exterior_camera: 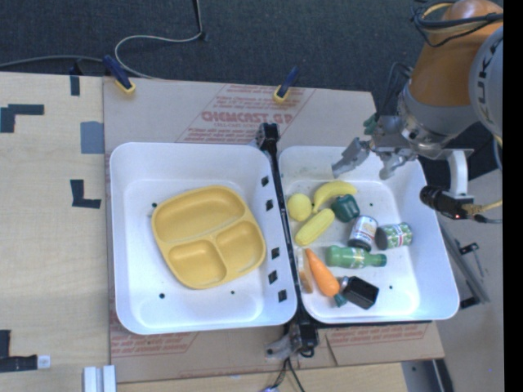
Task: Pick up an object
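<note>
I've got the gripper (370, 163) hanging at the upper right of the frame, jaws spread and empty, above the right bin's (425, 296) far edge. My likely target, the banana (333, 191), lies just below among the clustered toys, within easy reach.

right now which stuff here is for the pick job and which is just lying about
For the job: gripper, open above the right bin; banana, lemon, corn cob, carrot, green bottle, cans.
Lying about: yellow divided plate, left bin, cable.
</note>
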Robot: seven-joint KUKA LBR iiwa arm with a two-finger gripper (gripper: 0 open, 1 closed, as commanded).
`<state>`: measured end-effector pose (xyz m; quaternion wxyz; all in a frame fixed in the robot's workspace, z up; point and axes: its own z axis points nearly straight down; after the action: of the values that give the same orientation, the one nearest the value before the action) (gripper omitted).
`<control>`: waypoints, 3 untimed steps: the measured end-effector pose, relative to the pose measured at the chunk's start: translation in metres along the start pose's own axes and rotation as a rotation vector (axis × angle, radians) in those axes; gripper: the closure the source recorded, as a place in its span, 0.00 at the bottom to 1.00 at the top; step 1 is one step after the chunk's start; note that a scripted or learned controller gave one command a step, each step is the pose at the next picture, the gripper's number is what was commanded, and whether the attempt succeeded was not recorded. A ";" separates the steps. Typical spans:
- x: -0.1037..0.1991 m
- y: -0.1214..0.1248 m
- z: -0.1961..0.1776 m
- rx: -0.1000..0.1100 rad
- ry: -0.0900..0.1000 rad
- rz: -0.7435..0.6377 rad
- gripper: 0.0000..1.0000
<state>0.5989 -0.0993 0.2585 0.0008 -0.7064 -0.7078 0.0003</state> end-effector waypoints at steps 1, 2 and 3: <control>-0.024 0.032 0.082 0.002 -0.001 0.001 0.00; -0.017 0.034 0.172 -0.003 -0.002 0.000 0.00; -0.006 0.065 0.174 0.011 0.000 0.003 0.00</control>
<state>0.6639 -0.1048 0.0843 0.0045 -0.7075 -0.7067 0.0041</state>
